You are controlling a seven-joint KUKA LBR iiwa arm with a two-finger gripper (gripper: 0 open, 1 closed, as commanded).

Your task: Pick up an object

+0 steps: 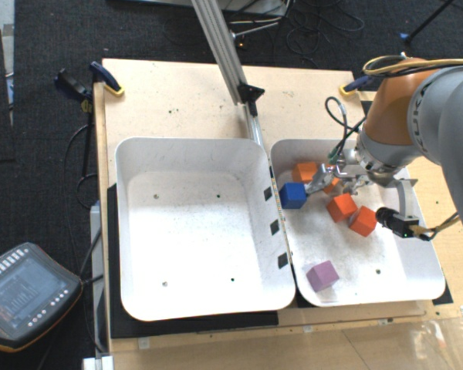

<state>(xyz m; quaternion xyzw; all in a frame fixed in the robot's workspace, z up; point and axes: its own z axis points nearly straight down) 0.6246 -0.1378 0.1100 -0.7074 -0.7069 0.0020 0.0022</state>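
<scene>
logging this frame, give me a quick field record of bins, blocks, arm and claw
bins: left bin and right bin, side by side, both white
blocks: all in the right bin
blue block: near the left wall
orange blocks: one at back, two at middle
purple block: near front edge, apart from the rest
arm: reaches in from the right, over the right bin
claw: low among the blue and orange blocks; grip cannot tell
</scene>
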